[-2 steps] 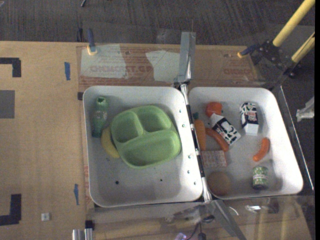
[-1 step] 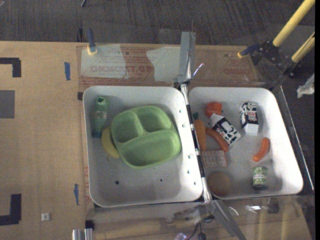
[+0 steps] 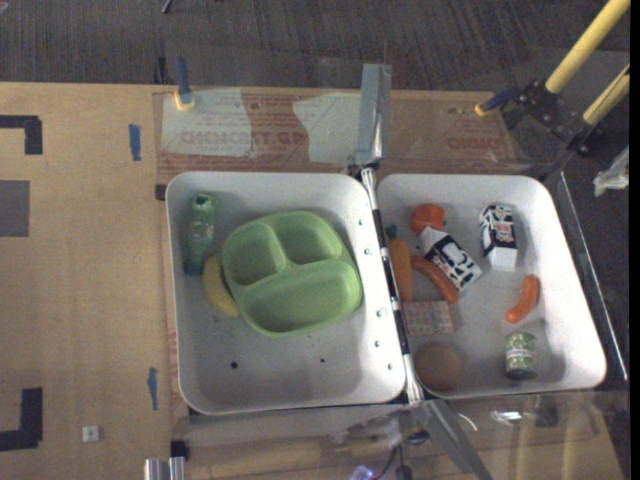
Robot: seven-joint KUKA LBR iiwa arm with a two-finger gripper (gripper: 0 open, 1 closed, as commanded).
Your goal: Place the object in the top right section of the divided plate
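Whether the tool is spread or pressed together, I cannot tell, and no object can be credited to it. It works in from the right, so the right bin (image 3: 560,268) is its near side. That bin holds the loose pickings: two boxy cow-print cartons (image 3: 499,236), a smooth orange carrot (image 3: 400,268), a glossy red sausage (image 3: 523,298), a square textured cracker (image 3: 428,316), a dull brown round lump (image 3: 438,365) and a small jar (image 3: 519,354). Which of these is the object, the task doesn't say. Across the divider on the tool's far side, in the left bin (image 3: 190,368), is the green divided plate (image 3: 345,293), smooth moulded plastic. Its top right section (image 3: 312,236) is bare and is the pocket closest to the divider, so I'd judge the carry runs leftward from the near bin. A banana (image 3: 218,286) and a green bottle (image 3: 200,231) lie beyond the plate.
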